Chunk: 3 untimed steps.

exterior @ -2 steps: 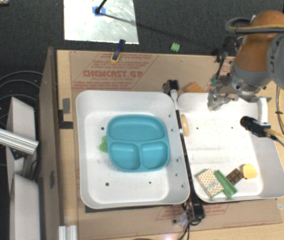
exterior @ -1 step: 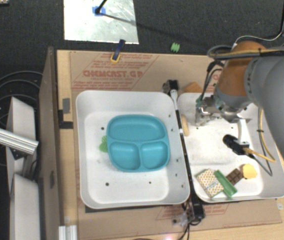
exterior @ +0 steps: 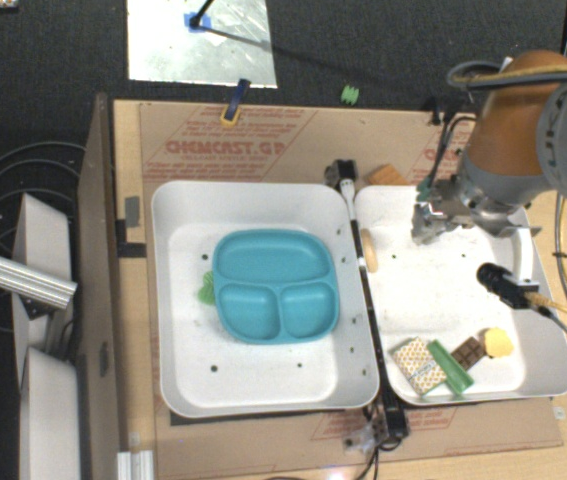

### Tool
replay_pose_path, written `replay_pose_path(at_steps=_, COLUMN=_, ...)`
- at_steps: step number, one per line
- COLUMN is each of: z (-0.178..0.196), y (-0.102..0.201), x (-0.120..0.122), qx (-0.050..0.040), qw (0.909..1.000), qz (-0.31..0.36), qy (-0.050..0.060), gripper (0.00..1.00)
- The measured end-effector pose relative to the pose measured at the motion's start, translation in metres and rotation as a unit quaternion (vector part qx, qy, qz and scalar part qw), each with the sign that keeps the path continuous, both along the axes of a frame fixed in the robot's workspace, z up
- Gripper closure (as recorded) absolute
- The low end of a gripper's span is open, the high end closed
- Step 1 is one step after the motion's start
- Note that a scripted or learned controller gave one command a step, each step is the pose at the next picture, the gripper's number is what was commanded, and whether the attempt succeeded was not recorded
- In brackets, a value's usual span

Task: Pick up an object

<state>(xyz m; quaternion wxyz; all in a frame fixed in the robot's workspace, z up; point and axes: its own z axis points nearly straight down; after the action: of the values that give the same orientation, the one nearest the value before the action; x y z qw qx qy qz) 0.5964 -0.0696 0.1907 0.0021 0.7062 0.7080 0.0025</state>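
My gripper point(exterior: 426, 228) hangs over the far left part of the right bin point(exterior: 543, 368), on the grey arm with its orange band point(exterior: 523, 108). No object shows in its grasp. At the near edge of this bin lie a checked pouch point(exterior: 417, 364), a green bar point(exterior: 451, 367), a brown block point(exterior: 470, 350) and a small yellow piece point(exterior: 499, 342), well clear of the gripper. A tan stick point(exterior: 368, 250) lies along the divider, just left of the gripper.
The left bin point(exterior: 178, 368) holds a blue divided plate point(exterior: 275, 286) with a green thing point(exterior: 206, 288) peeking out at its left edge. A tan block point(exterior: 385, 175) sits on the cardboard behind the bins. Cables and metal parts lie at the far left.
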Motion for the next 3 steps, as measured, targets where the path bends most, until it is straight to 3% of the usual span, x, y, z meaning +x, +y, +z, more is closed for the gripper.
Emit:
replay_pose_path(at_steps=1, z=-0.006, y=0.061, x=0.027, qx=0.0007, qw=1.0, qz=0.004, qy=0.001, gripper=1.0)
replay_pose_path(at_steps=2, z=-0.006, y=0.142, x=0.044, qx=0.0019, qw=1.0, qz=0.005, qy=0.001, gripper=1.0)
replay_pose_path(at_steps=3, z=0.052, y=0.268, x=0.073, qx=0.0021, qw=1.0, qz=0.007, qy=-0.003, gripper=1.0)
